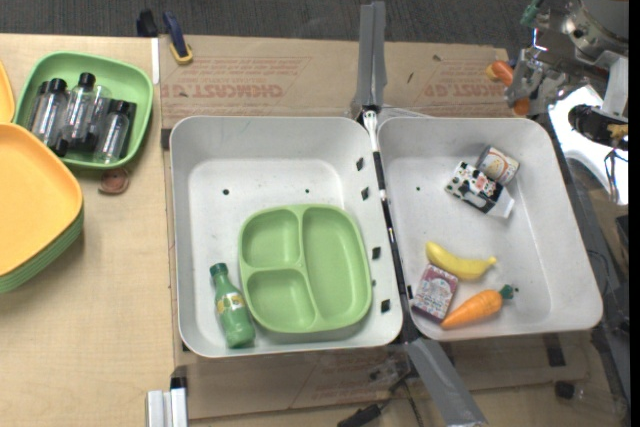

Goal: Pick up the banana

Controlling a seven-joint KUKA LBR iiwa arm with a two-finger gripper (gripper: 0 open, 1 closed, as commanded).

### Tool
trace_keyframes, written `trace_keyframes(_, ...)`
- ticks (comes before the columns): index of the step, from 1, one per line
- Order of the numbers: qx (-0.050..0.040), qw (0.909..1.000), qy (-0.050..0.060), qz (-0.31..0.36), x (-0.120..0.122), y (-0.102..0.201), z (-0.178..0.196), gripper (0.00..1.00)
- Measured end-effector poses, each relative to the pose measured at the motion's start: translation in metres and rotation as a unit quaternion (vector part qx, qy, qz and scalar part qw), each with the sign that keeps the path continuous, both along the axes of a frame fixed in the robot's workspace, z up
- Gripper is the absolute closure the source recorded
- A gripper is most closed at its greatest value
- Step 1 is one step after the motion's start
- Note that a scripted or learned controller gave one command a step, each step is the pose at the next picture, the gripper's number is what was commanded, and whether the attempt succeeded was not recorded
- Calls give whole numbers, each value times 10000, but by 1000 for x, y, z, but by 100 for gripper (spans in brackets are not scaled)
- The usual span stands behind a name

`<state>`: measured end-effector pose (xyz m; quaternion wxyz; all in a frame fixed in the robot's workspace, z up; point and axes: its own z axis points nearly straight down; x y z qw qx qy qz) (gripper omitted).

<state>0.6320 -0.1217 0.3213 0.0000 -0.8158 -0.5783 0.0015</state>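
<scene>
Camera view, looking down at a slant: banana (459, 262) lying in lower middle of right bin (560, 215), just above a small pink packet (435, 293) and an orange carrot (474, 307), near both. Black-and-white box (482, 181) higher in same bin. Gripper (528, 80) at upper right of frame, beyond bin's far corner, well apart from banana; open or closed, cannot tell. Left bin (200, 215) holding green divided tray (305, 267) and green bottle (231, 307).

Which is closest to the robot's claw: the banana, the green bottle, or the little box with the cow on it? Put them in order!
From the gripper, in the camera view:
1. Cow box, upper right bin.
2. Banana, lower in the right bin.
3. Green bottle, left bin's near corner.
</scene>
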Motion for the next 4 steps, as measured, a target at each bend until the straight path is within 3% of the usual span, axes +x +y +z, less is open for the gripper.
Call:
trace_keyframes(1, 10, 9872, 7, 1595, 16, 36, -35, 100)
trace_keyframes(2, 13, 9614, 7, 2750, 24, 74, -86, 100)
trace_keyframes(3, 4, 9707, -5, 2402, 27, -17, -93, 100)
trace_keyframes(4, 12, 9163, -6, 4005, 11, 14, -111, 100)
